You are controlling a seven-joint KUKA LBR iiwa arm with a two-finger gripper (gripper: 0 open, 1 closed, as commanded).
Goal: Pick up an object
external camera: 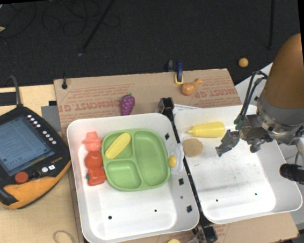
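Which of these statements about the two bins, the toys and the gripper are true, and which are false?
1. The corn cob lies in the green plate. True.
2. The yellow bottle lies in the left bin. False: it lies in the right bin.
3. The gripper hangs over the right bin. True.
4. The red figure lies on the green plate. False: it lies beside it, in the left bin.
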